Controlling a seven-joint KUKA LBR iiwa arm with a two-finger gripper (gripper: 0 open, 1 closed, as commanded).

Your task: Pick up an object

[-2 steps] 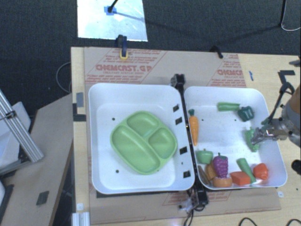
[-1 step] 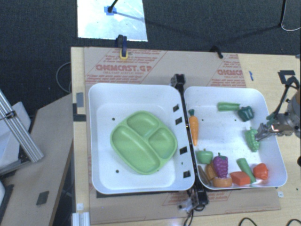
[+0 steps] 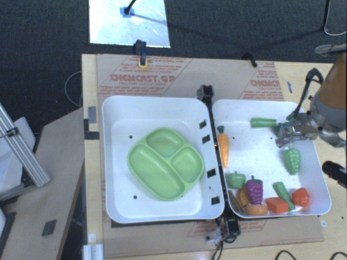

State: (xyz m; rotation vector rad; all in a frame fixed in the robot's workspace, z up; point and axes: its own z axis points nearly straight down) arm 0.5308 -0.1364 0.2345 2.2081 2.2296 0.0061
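Camera view gives me the counter (image 3: 179,72) with two white bins. The left bin (image 3: 116,145) carries a green divided plate (image 3: 165,162). The right bin (image 3: 320,191) has the toys: a carrot (image 3: 223,148) at nine o'clock, a green ridged vegetable (image 3: 292,160) at three, purple grapes (image 3: 254,189) at six. My tool (image 3: 290,134) hangs at two o'clock beside a green cucumber (image 3: 263,123); its grip I cannot tell.
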